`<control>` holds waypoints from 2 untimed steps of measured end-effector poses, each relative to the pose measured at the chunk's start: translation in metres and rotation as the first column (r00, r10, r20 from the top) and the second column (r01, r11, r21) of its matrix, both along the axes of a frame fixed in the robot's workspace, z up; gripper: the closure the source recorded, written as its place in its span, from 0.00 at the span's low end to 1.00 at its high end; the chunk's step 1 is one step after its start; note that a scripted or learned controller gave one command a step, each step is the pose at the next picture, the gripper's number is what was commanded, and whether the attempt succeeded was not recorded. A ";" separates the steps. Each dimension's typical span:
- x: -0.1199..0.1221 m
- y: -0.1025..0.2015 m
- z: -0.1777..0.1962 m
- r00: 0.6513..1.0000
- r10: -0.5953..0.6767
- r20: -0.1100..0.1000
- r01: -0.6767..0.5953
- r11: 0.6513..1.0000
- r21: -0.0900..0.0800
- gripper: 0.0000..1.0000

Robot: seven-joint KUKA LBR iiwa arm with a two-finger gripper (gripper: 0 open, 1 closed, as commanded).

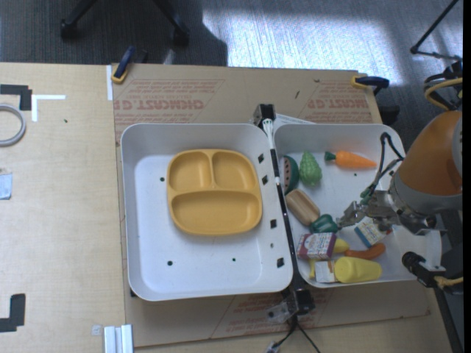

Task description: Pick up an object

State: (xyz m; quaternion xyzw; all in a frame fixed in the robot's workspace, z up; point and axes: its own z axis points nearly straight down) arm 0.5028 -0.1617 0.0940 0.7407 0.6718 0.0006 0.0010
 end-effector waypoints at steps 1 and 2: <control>0.058 -0.034 0.000 0.987 -0.158 -0.002 0.158 0.987 0.004 0.00; 0.110 -0.011 -0.001 0.993 0.115 -0.001 -0.115 0.993 -0.001 0.00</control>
